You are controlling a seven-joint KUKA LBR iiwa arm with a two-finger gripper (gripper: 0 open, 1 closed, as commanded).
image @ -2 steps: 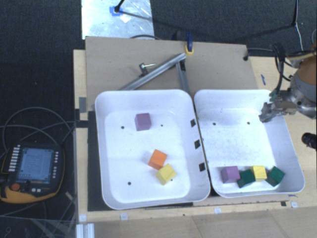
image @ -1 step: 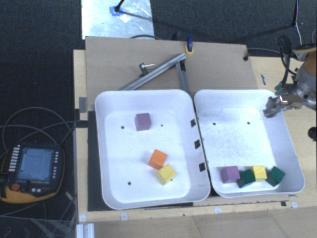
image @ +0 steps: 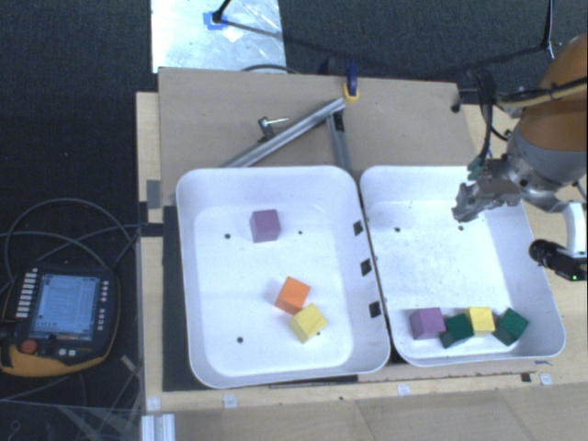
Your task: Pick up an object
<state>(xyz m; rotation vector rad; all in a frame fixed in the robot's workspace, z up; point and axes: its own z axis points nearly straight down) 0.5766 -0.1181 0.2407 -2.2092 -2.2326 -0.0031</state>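
My gripper [image: 467, 207] hangs over the upper right part of the right bin [image: 404, 186], well above its floor, with nothing seen between its fingers. Along that bin's front wall lie a purple cube [image: 426, 322], a dark green cube [image: 456, 329], a yellow cube [image: 481, 319] and another green cube [image: 511, 324]. The left bin [image: 197, 246] holds a purple cube [image: 265, 225] near its back, an orange cube [image: 292, 294] and a yellow cube [image: 309, 322] touching it near the front.
A metal rod with a clamp [image: 285, 131] lies on the cardboard behind the bins. A teach pendant [image: 57, 315] sits on the floor to the left. The arm's orange band [image: 562, 85] is at the right edge.
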